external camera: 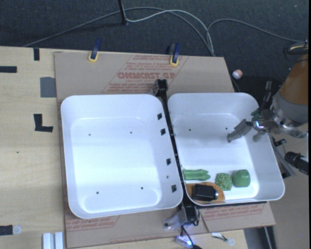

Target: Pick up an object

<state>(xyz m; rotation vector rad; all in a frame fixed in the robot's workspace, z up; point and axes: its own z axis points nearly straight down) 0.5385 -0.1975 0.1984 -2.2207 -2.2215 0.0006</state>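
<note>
Gripper (237, 133), fingers slightly parted and holding nothing, above the right bin (207, 105); green pod-shaped toy (196, 174), green ball (241, 178), black object (204, 192) along its near wall.

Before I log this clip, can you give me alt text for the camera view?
A grey robot arm's gripper hangs over the right white bin, away from the objects clustered along the bin's near edge: a long green item, a bumpy green piece, a round green one and a black object. The left white bin sits alongside.

Grey arm (289, 108), orange band, metallic grey jaws
</note>
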